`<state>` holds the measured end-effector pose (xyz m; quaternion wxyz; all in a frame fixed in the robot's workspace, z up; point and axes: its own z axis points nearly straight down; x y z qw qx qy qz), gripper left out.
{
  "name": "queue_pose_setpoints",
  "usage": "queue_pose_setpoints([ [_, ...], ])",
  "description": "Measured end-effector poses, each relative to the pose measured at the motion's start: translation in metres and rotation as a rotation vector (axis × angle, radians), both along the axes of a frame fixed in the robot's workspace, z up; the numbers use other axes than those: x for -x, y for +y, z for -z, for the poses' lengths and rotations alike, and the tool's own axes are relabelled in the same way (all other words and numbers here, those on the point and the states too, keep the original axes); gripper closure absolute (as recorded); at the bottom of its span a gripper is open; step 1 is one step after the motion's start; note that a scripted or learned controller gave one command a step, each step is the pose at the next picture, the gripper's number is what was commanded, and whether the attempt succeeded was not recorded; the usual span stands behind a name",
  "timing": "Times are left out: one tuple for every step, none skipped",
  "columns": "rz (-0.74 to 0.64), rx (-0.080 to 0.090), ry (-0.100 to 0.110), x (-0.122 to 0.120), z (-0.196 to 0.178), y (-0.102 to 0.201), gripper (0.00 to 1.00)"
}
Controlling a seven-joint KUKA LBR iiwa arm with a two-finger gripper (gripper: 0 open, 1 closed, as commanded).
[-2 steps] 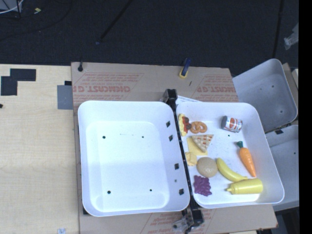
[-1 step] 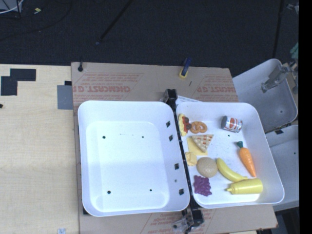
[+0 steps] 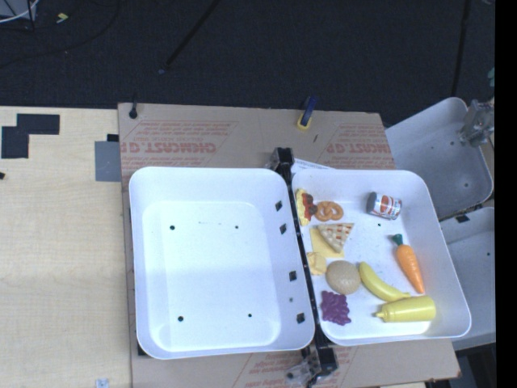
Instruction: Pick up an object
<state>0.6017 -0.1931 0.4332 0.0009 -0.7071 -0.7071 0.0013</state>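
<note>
The right bin (image 3: pixel 420 208) holds several toy foods. A pretzel (image 3: pixel 328 211) and a pizza slice (image 3: pixel 335 235) lie near its left wall, beside a red and yellow item (image 3: pixel 304 206). A small can (image 3: pixel 384 206) rests on its side toward the back. An orange carrot (image 3: pixel 409 267) lies at the right. A banana (image 3: pixel 380 283), a yellow squeeze bottle (image 3: pixel 406 309), a beige round piece (image 3: pixel 343 276), a yellow wedge (image 3: pixel 317 261) and purple grapes (image 3: pixel 335 307) sit near the front.
The left bin (image 3: pixel 210 265) stands beside the right one, joined by a black divider strip (image 3: pixel 292 249). Both rest on cardboard (image 3: pixel 202 140). A blue and yellow clamp (image 3: pixel 306 113) sits at the back edge. A grey metal plate (image 3: pixel 440 148) lies to the right.
</note>
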Motion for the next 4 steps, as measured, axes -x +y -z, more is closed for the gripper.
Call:
queue_pose_setpoints([
  [-0.004, 0.002, -0.006, -0.045, -0.034, -0.006, 1.00],
  [-0.007, -0.002, -0.005, -0.043, -0.075, 0.080, 1.00],
  [0.003, 0.001, 0.000, -0.042, -0.066, 0.028, 1.00],
  [0.001, 0.001, -0.004, -0.042, -0.107, 0.001, 1.00],
])
